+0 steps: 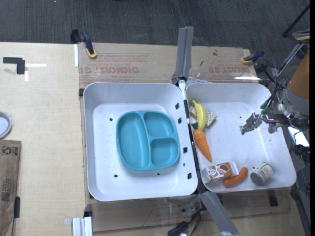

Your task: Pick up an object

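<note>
carrot (203,144): lies on right bin (231,100) floor, well to the left of the pincer (250,124), tip pointing down-view; nearest clear target.
banana (199,114): just above the carrot, near the divider wall.
carton (219,170), sausage (235,177), can (262,173): clustered below the pincer along the near wall.
pincer: hangs over bare bin floor, grasping nothing; fingers look released.
step advice: move left, centre over the carrot's thick end, straddle across its width, then descend.
left bin: holds blue tray (147,140), far left.
</note>
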You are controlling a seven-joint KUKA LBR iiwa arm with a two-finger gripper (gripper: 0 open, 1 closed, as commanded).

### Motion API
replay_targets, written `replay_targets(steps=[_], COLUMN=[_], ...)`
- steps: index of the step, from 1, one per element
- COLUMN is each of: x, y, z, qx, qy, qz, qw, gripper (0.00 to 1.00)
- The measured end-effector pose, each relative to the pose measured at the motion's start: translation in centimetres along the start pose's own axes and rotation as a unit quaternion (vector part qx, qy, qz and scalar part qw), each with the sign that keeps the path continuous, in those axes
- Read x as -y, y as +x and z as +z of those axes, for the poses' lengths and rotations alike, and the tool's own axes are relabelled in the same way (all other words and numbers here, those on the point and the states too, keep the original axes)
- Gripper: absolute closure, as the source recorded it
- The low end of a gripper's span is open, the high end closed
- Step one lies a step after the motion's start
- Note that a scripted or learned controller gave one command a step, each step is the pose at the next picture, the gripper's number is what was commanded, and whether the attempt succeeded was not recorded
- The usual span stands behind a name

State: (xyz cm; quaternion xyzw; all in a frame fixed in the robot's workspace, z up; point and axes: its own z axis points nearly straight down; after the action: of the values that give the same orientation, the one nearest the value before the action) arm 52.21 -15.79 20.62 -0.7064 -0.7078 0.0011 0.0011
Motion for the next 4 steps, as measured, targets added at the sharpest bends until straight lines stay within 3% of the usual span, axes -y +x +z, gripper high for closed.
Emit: replay_targets(steps=[1, 2, 3, 4], x=[3.3, 4.3, 4.4, 4.4], y=[2.2, -5.9, -2.8, -2.9], z=[10.0, 11.5, 11.5, 10.6], qx=[0.000, -0.004, -0.001, 0.000], qy=[0.000, -0.001, 0.000, -0.001], qz=[-0.042, -0.096, -0.037, -0.036], qw=[0.9991, 0.9953, 0.9993, 0.9994], gripper=[0.00, 0.00, 0.00, 1.00])
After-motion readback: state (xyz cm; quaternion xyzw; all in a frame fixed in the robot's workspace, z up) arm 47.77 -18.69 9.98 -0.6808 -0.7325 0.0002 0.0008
